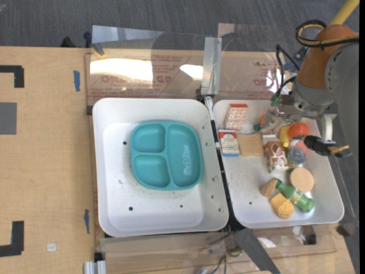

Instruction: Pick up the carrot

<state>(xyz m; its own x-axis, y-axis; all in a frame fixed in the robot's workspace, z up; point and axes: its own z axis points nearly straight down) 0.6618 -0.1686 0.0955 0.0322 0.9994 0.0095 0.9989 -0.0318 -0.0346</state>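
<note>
Cardboard-topped bench [40, 170] w/ 2 shallow white bins; left bin [108, 153] holds teal 3-compartment plastic tray [166, 154]. Grey arm's gripper [278, 112] hangs over right bin's [325, 207] top edge; grip state unclear; small orange carrot [264, 120] just beside it, near food boxes.

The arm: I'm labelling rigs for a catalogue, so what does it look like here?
The arm is grey and rounded, with an orange band above the wrist. Black cables loop beside the band. A yellow rod-like part slants away at the top right. The gripper end looks dark and metallic, blurred.

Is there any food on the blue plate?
No, the blue plate sits bare in the left bin; the toy food lies in the right bin.
</note>
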